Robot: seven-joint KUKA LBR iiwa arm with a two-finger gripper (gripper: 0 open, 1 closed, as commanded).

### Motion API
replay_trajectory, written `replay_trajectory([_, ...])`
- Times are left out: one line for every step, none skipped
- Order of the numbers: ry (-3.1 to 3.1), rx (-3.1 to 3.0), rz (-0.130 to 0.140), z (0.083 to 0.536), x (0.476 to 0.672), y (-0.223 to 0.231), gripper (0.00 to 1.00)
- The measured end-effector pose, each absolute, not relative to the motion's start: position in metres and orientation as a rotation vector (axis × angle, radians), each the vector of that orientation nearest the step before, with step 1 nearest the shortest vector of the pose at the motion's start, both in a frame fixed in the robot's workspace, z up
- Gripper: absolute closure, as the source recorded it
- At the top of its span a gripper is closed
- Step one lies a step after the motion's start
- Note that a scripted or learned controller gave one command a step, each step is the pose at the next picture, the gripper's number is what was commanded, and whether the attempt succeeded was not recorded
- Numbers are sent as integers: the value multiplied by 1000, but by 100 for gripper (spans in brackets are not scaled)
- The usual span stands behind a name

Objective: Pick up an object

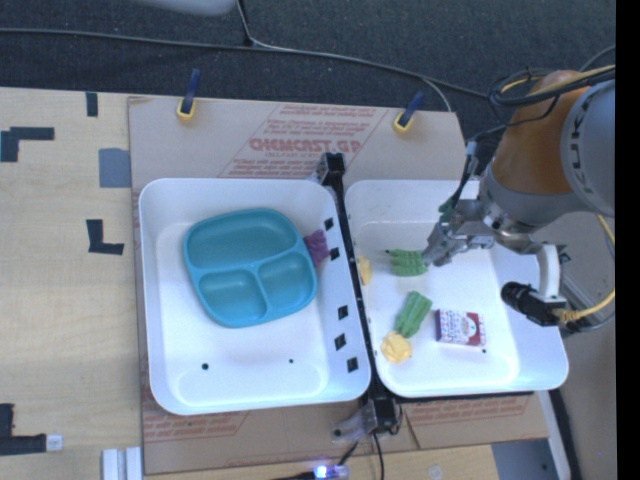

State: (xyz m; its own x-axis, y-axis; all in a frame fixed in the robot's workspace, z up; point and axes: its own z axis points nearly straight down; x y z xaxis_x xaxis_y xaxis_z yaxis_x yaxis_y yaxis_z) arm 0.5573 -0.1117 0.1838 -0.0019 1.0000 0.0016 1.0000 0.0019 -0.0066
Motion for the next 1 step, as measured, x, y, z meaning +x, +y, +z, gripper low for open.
replay_trajectory([-2220,-2216,5,202,557,-111,100])
